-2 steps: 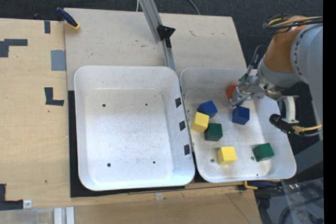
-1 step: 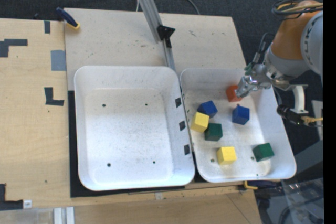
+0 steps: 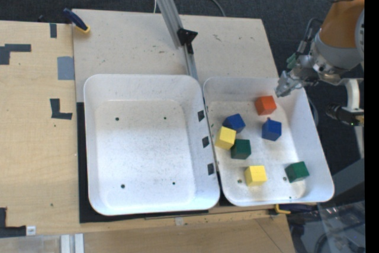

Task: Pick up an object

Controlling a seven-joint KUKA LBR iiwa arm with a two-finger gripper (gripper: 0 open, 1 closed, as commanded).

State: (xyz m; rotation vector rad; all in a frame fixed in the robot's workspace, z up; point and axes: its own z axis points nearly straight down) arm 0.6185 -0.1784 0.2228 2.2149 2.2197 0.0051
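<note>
The right bin [image 3: 314, 145] holds several small cubes. An orange cube [image 3: 265, 105] lies near its far right corner, two blue cubes [image 3: 234, 122] [image 3: 271, 129] sit in the middle, two yellow ones [image 3: 225, 137] [image 3: 256, 175] and two dark green ones [image 3: 240, 149] [image 3: 296, 171] lie nearer the front. My gripper [image 3: 283, 87] hangs over the bin's far right edge, just up and right of the orange cube, with nothing seen between its fingers.
The left bin [image 3: 95, 127] stands beside the right one. A slanted metal rail [image 3: 169, 3] runs from the top down to the gap between the bins. A blue and yellow clamp [image 3: 77, 19] lies at the board's far left corner.
</note>
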